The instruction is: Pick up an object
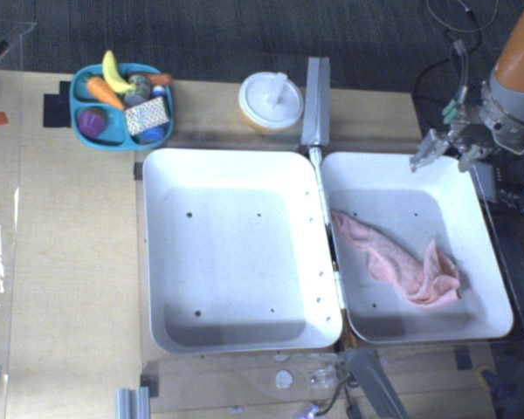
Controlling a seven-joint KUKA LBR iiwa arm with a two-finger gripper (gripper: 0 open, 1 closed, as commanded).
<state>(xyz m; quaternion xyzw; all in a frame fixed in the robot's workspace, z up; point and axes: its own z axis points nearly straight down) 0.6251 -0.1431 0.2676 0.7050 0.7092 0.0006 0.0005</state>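
Upper right of frame | gripper (pixel 443 157) hovered over right bin (pixel 489 260) rim, fingers spread wide, empty | pink cloth (pixel 400 263) lower centre | descend onto bunched fold, pinch.

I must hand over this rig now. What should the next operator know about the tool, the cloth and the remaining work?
Tool: open, holding nothing, above the far right corner of the right bin.
Cloth: pink, crumpled, lying on the right bin's floor, apart from the tool.
Done: no pick yet; the cloth lies untouched.
Left: bring the tool over the cloth, lower it, close on a fold, probably the bunched end, and lift.
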